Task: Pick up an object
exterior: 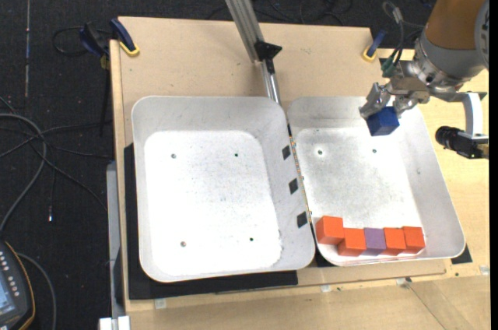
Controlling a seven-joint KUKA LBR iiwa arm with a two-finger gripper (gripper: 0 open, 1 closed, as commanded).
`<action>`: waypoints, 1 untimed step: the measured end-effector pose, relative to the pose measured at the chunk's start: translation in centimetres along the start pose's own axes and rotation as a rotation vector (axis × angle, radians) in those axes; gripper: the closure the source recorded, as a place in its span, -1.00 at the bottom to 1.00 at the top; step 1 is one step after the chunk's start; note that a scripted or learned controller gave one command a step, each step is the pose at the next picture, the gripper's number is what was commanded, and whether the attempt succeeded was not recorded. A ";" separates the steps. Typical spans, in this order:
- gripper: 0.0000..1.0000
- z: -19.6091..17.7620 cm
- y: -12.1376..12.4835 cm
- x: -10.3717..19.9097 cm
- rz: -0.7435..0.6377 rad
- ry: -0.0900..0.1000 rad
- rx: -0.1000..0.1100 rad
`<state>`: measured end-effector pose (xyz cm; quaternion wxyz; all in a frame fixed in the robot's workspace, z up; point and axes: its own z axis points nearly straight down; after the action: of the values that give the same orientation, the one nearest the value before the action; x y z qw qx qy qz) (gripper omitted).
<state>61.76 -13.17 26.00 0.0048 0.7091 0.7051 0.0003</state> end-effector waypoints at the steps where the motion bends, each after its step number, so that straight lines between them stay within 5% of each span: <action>1: 1.00 0.3 -3.9 8.3 -0.015 0.009 0.011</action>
<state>57.92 -4.82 25.60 -0.0026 0.7038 0.7104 -0.0004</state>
